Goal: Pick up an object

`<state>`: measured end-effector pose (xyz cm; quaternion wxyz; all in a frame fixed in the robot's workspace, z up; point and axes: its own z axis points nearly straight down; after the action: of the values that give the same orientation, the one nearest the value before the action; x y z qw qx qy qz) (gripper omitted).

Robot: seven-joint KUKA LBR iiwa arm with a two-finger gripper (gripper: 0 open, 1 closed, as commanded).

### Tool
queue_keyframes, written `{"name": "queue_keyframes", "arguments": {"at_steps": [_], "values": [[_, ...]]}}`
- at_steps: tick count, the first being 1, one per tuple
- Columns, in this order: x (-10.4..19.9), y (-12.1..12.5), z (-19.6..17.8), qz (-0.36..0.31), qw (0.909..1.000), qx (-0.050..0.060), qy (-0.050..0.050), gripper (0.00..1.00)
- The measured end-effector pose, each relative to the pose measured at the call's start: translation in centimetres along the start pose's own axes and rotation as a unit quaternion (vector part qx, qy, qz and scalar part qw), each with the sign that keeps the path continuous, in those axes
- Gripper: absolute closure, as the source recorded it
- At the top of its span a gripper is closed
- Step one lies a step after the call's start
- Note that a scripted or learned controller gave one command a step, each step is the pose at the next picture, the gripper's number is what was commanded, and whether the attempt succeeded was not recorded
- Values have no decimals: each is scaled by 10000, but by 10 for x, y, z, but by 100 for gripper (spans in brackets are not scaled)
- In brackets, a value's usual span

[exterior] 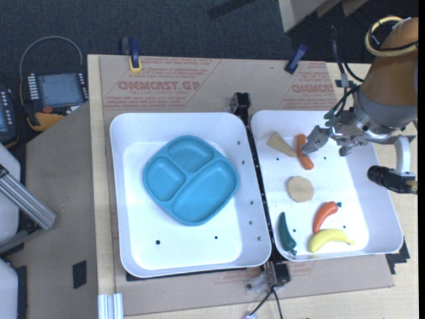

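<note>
Arm [392,72] sits above right bin [372,241]; jaws spread, nothing between them, beside the carrot [304,151], likely the target. Blue plate [191,178] alone in left bin [133,244].

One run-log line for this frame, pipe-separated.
end effector: over right bin, above orange carrot | grasp: none seen | banana: in right bin | blue plate: left bin

right bin [382,208] | beige wedge [281,144] touching small orange carrot [303,151] | tan round [300,189] centre | orange pepper [325,214], yellow banana [330,240], green pepper [283,232] near front
</note>
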<state>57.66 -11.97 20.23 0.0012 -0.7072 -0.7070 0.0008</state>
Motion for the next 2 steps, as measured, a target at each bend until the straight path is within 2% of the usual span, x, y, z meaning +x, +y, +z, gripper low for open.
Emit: {"name": "queue_keyframes", "arguments": {"at_steps": [1, 2], "values": [[0, 0, -1, -2, 10000, -7, -1, 0], [-3, 6, 57, 1, 10000, -5, 0, 0]]}}
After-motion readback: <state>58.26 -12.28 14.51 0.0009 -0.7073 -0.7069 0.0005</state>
